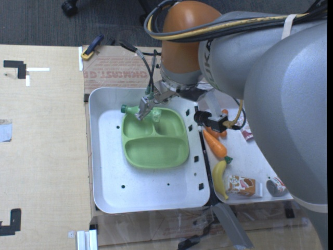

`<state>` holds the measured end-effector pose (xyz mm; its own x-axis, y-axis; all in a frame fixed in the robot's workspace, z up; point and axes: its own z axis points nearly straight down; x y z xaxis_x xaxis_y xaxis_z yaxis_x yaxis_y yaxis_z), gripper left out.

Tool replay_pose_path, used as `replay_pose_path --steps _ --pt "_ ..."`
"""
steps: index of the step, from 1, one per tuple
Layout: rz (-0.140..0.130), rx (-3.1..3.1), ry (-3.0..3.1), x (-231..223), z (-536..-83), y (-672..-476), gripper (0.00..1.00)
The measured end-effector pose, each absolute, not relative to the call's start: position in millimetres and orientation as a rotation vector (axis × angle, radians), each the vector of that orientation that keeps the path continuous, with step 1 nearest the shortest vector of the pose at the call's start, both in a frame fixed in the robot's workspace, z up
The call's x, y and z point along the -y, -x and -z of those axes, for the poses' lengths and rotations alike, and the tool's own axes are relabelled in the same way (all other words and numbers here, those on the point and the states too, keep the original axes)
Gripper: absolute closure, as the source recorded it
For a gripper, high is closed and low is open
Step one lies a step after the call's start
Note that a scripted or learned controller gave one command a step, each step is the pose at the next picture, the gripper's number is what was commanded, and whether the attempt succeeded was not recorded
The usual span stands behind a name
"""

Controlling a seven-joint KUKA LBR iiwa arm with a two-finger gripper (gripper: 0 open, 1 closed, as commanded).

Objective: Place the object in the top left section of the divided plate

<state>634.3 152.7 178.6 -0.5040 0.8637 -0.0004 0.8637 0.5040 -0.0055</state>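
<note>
A light green divided plate (156, 150) lies in the left white bin (106, 186), with two small sections at the back and one large section in front. My gripper (141, 112) hangs over the plate's top left section, close to its back rim. It is shut on a small green object (129, 109) with a darker end. The object sticks out to the left past the plate's rim. The arm's orange band and grey body cover the bin's back right corner.
The right bin (260, 163) holds an orange carrot (216, 144), a yellow banana (220, 178), a small printed packet (243, 186), a grey round item (276, 186) and a reddish scrap (246, 135). A wooden bench top (41, 139) lies to the left.
</note>
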Motion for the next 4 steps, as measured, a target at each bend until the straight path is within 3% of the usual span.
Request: replay_pose_path --steps 1,2,3,4 --pt "-0.008 2.722 1.563 -153 -179 -634.3 0.0" --pt "-0.005 2.732 1.55 -151 -210 -659.6 0.0" --pt "-0.009 2.636 1.704 -177 -128 -630.6 0.0" --pt "-0.008 2.398 2.03 -119 -244 -659.6 0.0"
